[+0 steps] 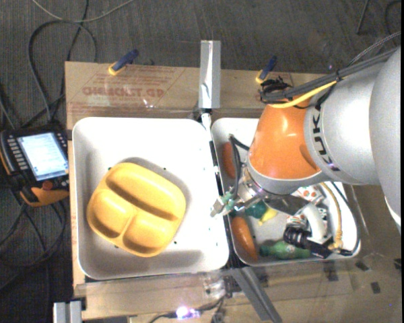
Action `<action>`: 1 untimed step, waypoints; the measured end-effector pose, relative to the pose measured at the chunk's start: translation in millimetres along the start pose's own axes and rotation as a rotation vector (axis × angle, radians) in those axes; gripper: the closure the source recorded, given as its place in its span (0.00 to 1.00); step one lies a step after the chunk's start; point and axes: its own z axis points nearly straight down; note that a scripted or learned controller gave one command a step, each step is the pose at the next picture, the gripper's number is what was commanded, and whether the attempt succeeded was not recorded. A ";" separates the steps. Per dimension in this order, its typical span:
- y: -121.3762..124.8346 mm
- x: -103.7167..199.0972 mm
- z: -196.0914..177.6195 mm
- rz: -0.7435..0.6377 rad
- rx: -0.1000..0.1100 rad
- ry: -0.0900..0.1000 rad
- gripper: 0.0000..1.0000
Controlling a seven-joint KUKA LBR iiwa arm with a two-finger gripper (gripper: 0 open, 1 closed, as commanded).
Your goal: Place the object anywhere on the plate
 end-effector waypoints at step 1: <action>10.7 21.9 0.0 -0.022 -0.001 0.001 1.00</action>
